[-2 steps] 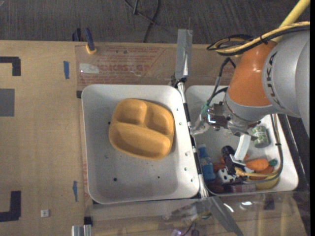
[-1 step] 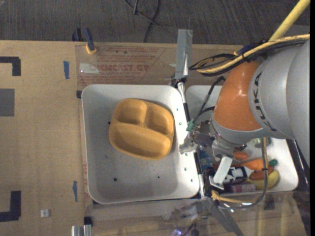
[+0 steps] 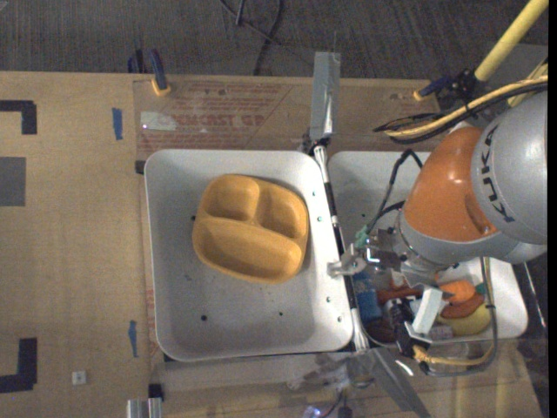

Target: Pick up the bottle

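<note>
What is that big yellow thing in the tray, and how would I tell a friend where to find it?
Start at the left white bin. Lying near its middle, towards the far side, is a yellow-orange divided dish, upside down, with three rounded humps. It sits alone there, while the small objects crowd the right bin under the arm.

Left bin (image 3: 174, 259): holds a yellow-orange divided tray (image 3: 251, 228), upside down, near its middle.
Right bin (image 3: 365, 181): orange piece (image 3: 461, 294) just above a yellow piece (image 3: 470, 320).
Bench (image 3: 70, 233): blue tape marks.
</note>
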You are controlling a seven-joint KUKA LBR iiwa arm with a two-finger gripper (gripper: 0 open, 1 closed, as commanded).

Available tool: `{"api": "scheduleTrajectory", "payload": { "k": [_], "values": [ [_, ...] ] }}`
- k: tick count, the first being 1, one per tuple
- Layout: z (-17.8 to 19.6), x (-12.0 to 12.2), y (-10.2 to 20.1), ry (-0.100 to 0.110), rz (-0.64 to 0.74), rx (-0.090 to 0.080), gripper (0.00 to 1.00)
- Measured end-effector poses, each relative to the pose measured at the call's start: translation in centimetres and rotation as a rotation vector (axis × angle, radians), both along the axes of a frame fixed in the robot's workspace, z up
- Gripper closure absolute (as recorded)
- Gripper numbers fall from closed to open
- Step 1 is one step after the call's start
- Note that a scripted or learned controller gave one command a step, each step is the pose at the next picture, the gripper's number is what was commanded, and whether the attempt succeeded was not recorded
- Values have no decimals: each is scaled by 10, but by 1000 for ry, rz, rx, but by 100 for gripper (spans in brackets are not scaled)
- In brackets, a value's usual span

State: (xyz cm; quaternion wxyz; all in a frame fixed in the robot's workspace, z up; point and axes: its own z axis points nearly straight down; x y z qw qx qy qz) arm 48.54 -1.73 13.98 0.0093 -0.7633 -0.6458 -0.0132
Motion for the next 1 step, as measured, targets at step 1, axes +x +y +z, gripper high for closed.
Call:
{"api": "scheduleTrajectory", "payload": {
  "k": [1],
  "values": [
    [0,0,0,0,-1,0,0]
  ]
}}
